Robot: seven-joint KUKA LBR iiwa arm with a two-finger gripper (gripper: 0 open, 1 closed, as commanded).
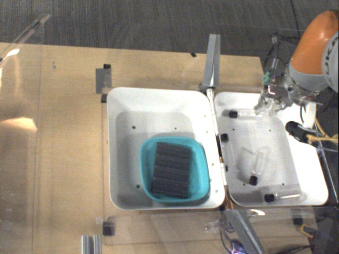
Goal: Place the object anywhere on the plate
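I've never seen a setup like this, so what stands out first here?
A bright teal plate sits in the left bin with a dark ridged block lying on it. At the right, the robot's orange band hangs over the right bin, which holds a clear tube.

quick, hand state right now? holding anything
hand: over the right bin's far edge; open or closed cannot be told, and nothing is seen between its fingers. The dark block lies on the teal plate.
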